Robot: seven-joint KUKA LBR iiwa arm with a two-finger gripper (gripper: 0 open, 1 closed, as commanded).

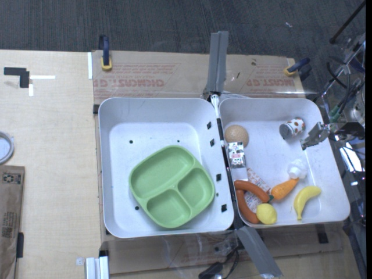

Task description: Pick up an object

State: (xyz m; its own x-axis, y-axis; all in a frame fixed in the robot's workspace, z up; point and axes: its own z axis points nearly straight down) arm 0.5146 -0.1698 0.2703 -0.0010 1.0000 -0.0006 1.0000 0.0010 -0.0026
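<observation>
One gripper [317,135] at right bin's [273,106] right wall; open or closed: cannot tell. Nearest object, patterned cup [292,127], lies on its side just leftward, long axis pointing toward gripper.

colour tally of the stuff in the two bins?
Green: 1, the divided plate in the left bin
Yellow: 2, banana and lemon
Orange/red: 3, carrot and two sausages
Tan: 1, round ball
White or patterned: 4, spotted cup, small box, white lump, checkered packet
Total: 11
</observation>
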